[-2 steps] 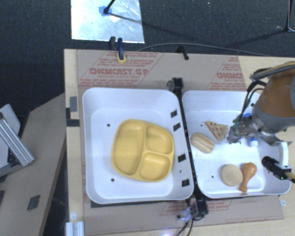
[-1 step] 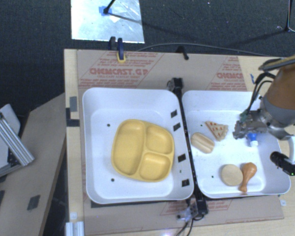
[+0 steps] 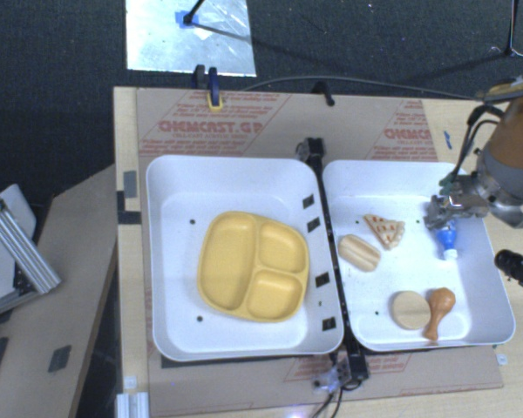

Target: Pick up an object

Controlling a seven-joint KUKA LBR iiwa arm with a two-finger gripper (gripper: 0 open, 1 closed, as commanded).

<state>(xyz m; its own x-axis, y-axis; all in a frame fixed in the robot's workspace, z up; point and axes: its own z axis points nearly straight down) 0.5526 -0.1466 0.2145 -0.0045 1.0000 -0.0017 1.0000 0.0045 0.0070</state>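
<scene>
Two bins sitting side by side | left bin (image 3: 170, 198) holding a yellow divided plate (image 3: 253, 266) | right bin (image 3: 488, 320) holding a toast wedge (image 3: 384, 230), bread roll (image 3: 359, 252), round cracker (image 3: 409, 310), drumstick (image 3: 438, 308) | gripper (image 3: 447, 225) hovering at a small blue-and-white object (image 3: 448, 240), can't tell its grip state

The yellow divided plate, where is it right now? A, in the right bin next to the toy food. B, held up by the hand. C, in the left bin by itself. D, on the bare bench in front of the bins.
C: the yellow divided plate lies flat in the left bin, while the toy foods such as the pizza slice sit in the right bin.
</scene>
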